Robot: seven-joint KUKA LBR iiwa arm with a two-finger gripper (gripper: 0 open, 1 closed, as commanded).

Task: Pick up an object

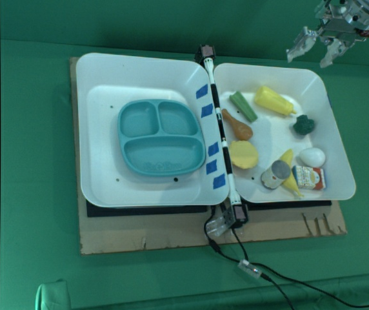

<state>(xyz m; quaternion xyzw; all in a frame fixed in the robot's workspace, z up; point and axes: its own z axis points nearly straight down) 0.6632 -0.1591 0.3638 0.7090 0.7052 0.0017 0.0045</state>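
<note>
The gripper (313, 49) hangs above the far right corner of the right bin (338, 150), its two fingers spread wide with nothing between them, so the step in hand looks like choosing a target and coming down on it. All the candidates lie in that bin: taking the yellow bottle (274, 100) as landmark, the green stick (243, 106) lies just left of it, the drumstick (237, 124) left and nearer the camera, the dark green lump (304, 125) to its right and a little nearer, and the round yellow piece (243, 154), can (275, 174), banana (289, 171), egg (311, 157) and small carton (309, 177) well nearer the camera. To do this well I would pick something that stands apart; the bottle and the green lump each have bare bin floor around them and sit closest under the gripper. The can, banana, carton and egg crowd together, so a descent there risks the fingers landing on a neighbour. For the bottle, the fingers should straddle its short width, not its length, and descend straight before closing. The left bin (100, 141), well left of the bottle, holds a teal divided plate (161, 137) and plays no part in the pick
</note>
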